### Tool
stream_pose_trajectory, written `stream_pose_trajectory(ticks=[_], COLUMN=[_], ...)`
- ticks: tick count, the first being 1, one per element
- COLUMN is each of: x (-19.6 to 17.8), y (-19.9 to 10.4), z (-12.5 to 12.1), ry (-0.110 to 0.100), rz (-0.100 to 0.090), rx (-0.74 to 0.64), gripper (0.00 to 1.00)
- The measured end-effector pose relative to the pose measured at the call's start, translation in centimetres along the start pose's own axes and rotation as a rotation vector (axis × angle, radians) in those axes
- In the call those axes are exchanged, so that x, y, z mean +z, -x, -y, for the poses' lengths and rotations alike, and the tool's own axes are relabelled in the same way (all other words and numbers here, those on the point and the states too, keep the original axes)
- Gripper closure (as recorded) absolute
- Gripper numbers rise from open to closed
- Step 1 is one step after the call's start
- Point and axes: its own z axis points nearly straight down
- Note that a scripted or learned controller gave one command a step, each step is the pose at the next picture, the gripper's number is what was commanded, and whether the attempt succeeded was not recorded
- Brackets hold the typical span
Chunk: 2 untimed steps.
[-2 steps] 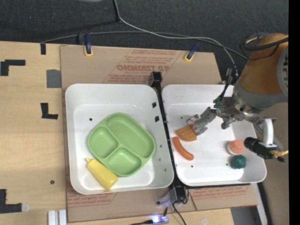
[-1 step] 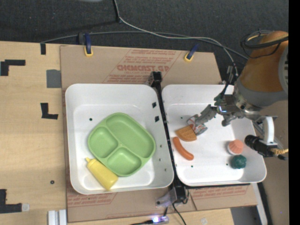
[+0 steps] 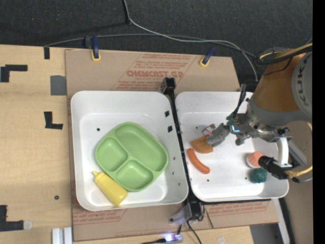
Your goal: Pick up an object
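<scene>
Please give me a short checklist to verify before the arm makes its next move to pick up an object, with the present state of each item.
1. Gripper is over the right bin: ok.
2. A target lies near the gripper, the orange piece just below it: ok.
3. Piece is between the fingers: cannot tell.
4. Neighbours leave room: the hot dog lies close beside the piece: not ok.
5. Teal ball is away from the gripper: ok.
6. Green plate and yellow bottle are in the left bin, out of the way: ok.
</scene>
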Motion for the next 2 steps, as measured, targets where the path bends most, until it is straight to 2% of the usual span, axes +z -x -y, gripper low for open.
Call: stream_pose_trajectory(ticks=[2], x=[9.8], y=[-0.2], z=[0.6], ry=[0.003], rz=[0.000], rx=[0.000], gripper=[0.00])
